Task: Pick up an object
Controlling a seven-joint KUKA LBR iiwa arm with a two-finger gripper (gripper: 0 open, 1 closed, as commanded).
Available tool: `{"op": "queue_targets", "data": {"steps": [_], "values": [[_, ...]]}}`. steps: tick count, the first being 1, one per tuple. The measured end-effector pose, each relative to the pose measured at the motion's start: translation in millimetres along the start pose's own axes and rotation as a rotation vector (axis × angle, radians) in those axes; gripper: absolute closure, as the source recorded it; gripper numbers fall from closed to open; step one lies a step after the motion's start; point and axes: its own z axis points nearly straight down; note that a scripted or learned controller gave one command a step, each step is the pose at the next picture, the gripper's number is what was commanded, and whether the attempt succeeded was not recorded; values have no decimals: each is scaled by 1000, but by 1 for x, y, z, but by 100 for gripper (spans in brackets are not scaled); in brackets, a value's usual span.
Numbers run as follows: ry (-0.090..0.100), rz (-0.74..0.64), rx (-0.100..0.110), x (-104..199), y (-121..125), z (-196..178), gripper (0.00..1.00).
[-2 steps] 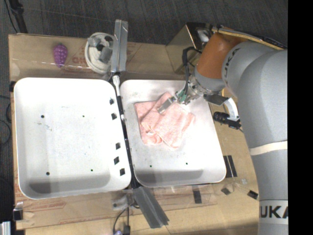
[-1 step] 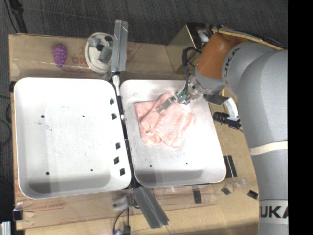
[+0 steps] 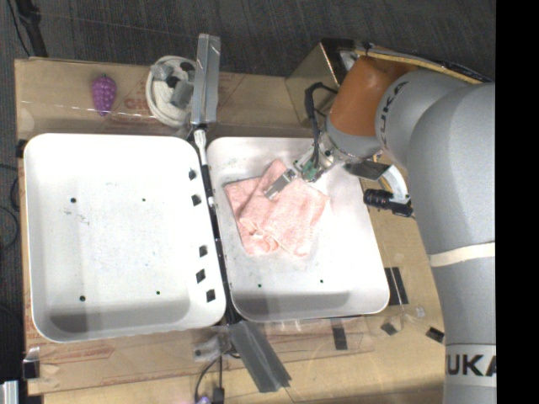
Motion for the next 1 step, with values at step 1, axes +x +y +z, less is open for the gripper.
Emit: {"op": "queue_targets", "data": {"steps": [1], "values": [[-4,-83,-3,-7,-3,-1,0]]}}
